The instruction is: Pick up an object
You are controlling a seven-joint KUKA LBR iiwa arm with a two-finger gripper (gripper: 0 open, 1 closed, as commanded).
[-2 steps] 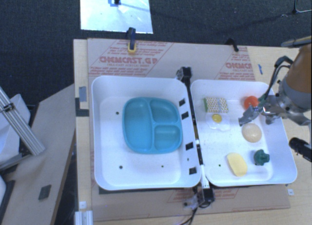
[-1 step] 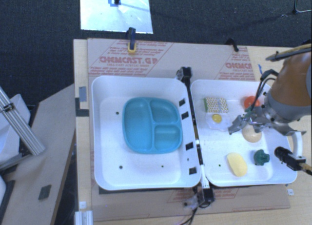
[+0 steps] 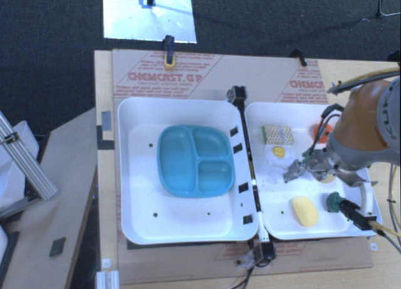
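Note:
The right bin (image 3: 263, 206) holds a pale yellow oblong object (image 3: 304, 210) near its front, a small yellow piece (image 3: 278, 152) in a clear wrapper, a green-patterned packet (image 3: 277, 134) behind it, and an orange item (image 3: 321, 132) partly hidden by the arm. My gripper (image 3: 294, 172) hangs low over the middle of this bin, pointing left, just right of the yellow wrapped piece and above the oblong object. Its grey fingers are hard to separate from each other at this angle. Nothing shows between them.
The left bin (image 3: 135, 219) contains a blue divided tray (image 3: 194, 160). A black divider with clips (image 3: 246, 168) runs between the bins. The arm's orange band (image 3: 369, 118) covers the right bin's far right side. A dark green-black fitting (image 3: 341, 206) sits near the front right corner.

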